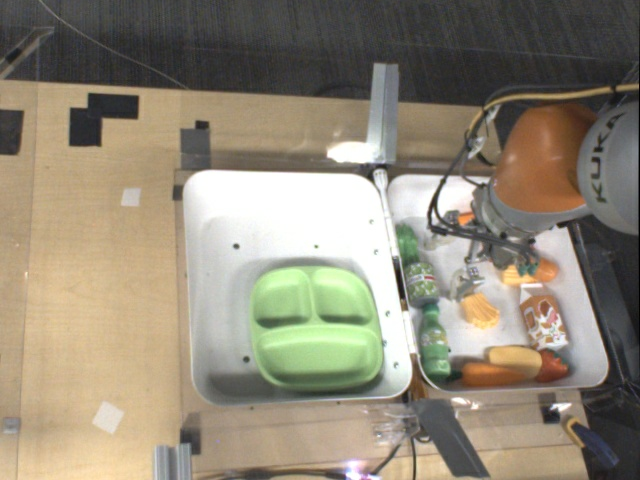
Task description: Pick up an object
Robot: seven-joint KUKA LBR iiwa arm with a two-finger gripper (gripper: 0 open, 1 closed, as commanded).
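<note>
Wooden bench (90, 298), two white bins (220, 268)

A green three-compartment plastic tray (316, 328) is lying in the left white bin (215, 218). In the right white bin (590, 348), the tool (472, 280) is hanging just above a ridged yellow piece (482, 311), beside green plastic bottles (420, 283) along the left wall.
</note>
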